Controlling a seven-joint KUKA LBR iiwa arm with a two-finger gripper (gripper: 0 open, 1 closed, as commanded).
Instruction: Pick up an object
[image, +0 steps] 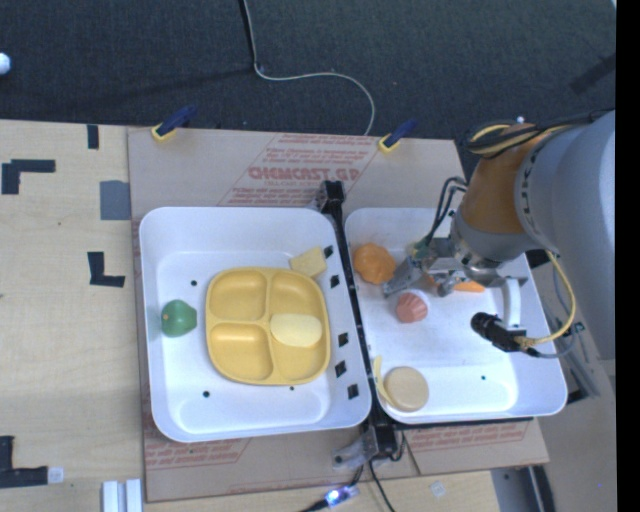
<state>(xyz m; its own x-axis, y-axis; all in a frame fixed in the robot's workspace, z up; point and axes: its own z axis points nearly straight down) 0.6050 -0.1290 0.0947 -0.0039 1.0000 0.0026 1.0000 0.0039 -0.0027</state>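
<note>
Camera view, starting at the near edge of the counter: a round beige disc (406, 388) lies in the near left corner of the right bin (520, 395), against the divider wall. It looks like a light, stiff plastic toy, flat and low, so hard to get fingers under.

Further in, a pinkish, rounded toy (411, 307) sits on the bin floor, right at the tip of the tool (413, 281). I judge it the likeliest object to pick: light, hard, smooth and a bit slippery, best pinched across its widest middle so it cannot squirt out. Whether the tool is open or closed I cannot tell; nothing is clearly held.

Just beyond it, an orange rounded toy (375, 263) rests near the divider, equally smooth. A small orange piece (470, 287) lies beside the wrist.

In the left bin (160, 240) sit a yellow divided plate (268, 325), a green ball (179, 318) and a pale yellow wedge (310, 261).
</note>
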